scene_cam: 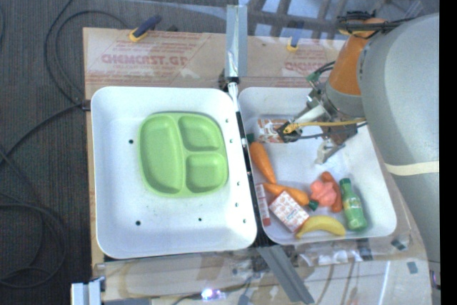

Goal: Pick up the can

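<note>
In right bin, top-left corner: gripper hangs just above can, which lies on its side w/ fingers near it; finger state can't be told. Carrot just below.

The can lies on its side, against the right bin's upper-left wall.

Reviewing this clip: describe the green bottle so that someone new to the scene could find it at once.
Start at the right-hand white bin, the one crowded with toy food. Go to its near right corner: the green bottle lies there, beside the pink toy and just above the yellow banana. It is the only green item in that bin.
</note>
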`<action>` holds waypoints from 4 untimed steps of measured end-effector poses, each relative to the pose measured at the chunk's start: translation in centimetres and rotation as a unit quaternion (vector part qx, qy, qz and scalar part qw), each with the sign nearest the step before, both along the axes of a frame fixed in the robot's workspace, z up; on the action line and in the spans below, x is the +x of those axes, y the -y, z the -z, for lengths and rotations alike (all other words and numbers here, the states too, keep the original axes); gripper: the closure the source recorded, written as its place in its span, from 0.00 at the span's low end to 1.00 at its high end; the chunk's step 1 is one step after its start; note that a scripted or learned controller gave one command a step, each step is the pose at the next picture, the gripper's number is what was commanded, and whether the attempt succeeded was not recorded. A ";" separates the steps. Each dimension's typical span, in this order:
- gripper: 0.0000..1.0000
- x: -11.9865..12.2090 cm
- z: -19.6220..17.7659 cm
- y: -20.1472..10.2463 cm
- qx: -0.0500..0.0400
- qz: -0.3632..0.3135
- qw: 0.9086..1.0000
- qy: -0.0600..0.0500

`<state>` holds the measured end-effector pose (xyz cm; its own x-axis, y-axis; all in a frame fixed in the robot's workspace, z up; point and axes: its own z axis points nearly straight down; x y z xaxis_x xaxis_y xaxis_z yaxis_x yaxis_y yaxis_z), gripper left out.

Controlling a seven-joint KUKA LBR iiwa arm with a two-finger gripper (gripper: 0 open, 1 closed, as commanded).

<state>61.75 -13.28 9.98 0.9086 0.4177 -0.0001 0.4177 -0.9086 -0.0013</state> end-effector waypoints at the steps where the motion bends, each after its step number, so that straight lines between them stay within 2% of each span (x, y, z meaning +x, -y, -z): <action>1: 0.00 0.9 1.1 -0.3 -0.003 0.114 0.994 0.001; 2: 0.00 4.1 -3.4 4.9 -0.001 0.035 0.999 -0.001; 3: 0.00 -1.4 1.0 2.4 -0.003 0.113 0.994 0.004; 4: 0.00 -0.4 1.1 0.4 -0.003 0.114 0.993 0.003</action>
<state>61.31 -13.65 8.92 0.9795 0.2013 0.0043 0.2013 -0.9795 0.0056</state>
